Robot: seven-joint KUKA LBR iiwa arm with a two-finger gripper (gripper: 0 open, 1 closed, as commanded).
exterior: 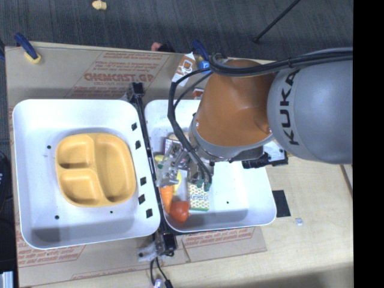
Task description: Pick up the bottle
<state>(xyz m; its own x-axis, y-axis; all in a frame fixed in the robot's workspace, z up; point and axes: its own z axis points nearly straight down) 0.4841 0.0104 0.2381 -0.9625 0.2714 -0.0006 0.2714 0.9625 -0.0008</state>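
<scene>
My gripper (185, 168) hangs low in the right bin (252, 212), at its left side, under the big orange wrist band. Its metal fingers point down at a small pile of objects against the bin's left wall. The pile includes an orange carrot-shaped piece (166, 193), a red tomato-like ball (179, 209) and a green-and-white patterned packet (199, 198). The arm hides much of the pile, and I cannot pick out a bottle among what shows. Nothing is clearly seen between the fingers.
The left bin (30, 161) holds a yellow three-compartment tray (95, 168). A black divider strip (143, 155) runs between the bins. The arm's grey body (312, 113) covers the right bin's upper half. Blue clamps sit at the bench's back edge.
</scene>
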